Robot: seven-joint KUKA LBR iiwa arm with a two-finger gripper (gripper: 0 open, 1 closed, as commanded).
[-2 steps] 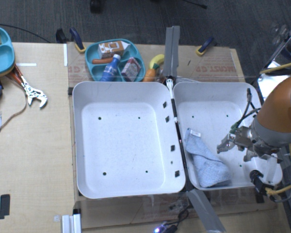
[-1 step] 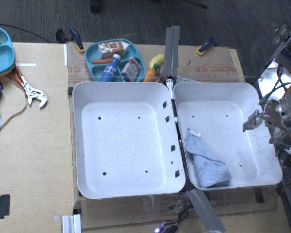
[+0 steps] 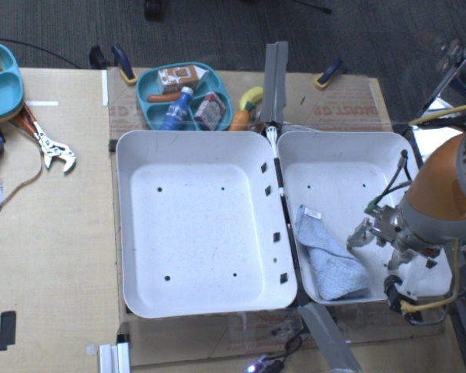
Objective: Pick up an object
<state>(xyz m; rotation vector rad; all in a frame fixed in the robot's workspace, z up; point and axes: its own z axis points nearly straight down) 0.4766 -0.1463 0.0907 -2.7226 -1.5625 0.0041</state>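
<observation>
Grey-blue cloth (image 3: 328, 257), crumpled, lying in right bin (image 3: 349, 150), against the lower part of that bin's left wall. Long axis slanting from the upper corner near the wall's middle down toward the bin's lower edge.

Camera view: gripper (image 3: 363, 235) at the cloth's right margin, just above its rumpled edge, nothing seen between the fingers. Open or closed: cannot tell, tips too small and blurred. Arm (image 3: 443, 196) entering over the bin's right wall. Judged: cloth lies left and slightly below the gripper; short leftward descent needed.
</observation>
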